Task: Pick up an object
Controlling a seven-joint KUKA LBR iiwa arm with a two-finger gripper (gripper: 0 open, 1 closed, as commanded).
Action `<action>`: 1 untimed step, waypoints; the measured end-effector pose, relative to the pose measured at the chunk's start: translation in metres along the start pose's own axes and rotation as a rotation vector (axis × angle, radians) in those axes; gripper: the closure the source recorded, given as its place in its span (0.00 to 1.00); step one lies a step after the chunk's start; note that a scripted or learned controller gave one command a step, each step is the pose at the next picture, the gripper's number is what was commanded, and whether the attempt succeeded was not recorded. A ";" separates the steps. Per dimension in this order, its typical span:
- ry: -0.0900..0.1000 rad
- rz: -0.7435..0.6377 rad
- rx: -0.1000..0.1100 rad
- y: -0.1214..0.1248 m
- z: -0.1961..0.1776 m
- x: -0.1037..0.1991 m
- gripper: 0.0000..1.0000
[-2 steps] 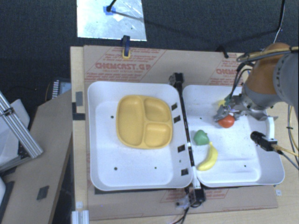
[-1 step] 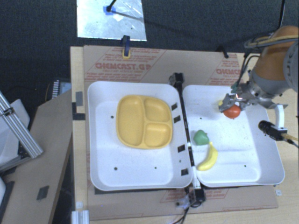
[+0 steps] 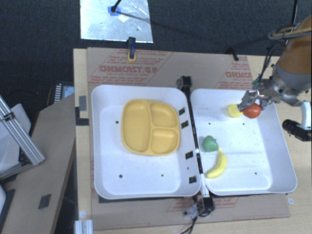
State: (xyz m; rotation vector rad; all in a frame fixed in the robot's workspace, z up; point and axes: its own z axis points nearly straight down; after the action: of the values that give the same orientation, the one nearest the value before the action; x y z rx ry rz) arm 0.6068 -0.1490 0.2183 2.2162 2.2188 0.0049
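Nearest, in right shallow white bin (image 3: 280,177): curved yellow plastic banana (image 3: 217,165), long axis running near-left to far-right, lower tip toward divider. Just beyond, nearly touching: small green rounded plastic piece (image 3: 209,143).

Left shallow white bin (image 3: 105,179): yellow three-compartment plastic tray (image 3: 149,126), flat, central.

Farther, right bin's far side: red round plastic fruit (image 3: 251,111) beside small yellow rounded piece (image 3: 234,111), touching.

Two-finger gripper (image 3: 250,102) directly over red fruit; finger spread: cannot tell. Grasp unconfirmed.
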 end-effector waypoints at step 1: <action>0.000 -0.003 0.000 0.004 -0.044 -0.002 1.00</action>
State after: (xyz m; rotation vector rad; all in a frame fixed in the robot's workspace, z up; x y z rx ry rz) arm 0.6107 -0.1505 0.2623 2.2123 2.2225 0.0050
